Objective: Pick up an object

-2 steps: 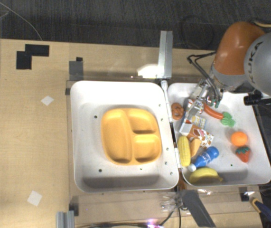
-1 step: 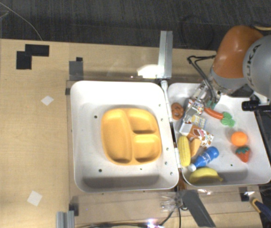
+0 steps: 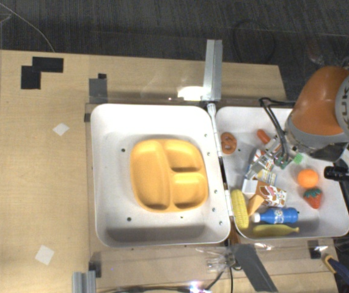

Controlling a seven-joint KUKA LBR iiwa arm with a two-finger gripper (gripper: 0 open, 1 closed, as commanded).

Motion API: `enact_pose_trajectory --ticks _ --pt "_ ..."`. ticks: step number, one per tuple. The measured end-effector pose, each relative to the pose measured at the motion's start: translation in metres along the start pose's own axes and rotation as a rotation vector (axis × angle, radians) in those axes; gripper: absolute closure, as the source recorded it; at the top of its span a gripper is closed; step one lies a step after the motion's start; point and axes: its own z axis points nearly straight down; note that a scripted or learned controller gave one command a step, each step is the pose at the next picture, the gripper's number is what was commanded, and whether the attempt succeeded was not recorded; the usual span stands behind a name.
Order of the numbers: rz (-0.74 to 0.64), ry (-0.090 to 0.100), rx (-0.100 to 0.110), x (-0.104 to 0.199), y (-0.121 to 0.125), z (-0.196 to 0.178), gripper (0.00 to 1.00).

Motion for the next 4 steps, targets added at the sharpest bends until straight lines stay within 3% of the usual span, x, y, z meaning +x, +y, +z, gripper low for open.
enact_pose_trajectory --ticks 1,2,3,4 --pt "0.329 0.004 0.003 -0.015 0.055 0.003 0.00" --pt "0.611 0.017 0.020 -0.046 0.081 0.009 0.00" --pt "0.373 0.013 0.013 -0.006 0.040 0.009 0.00" --pt "0.484 0.013 0.016 -0.024 0.052 0.011 0.00"
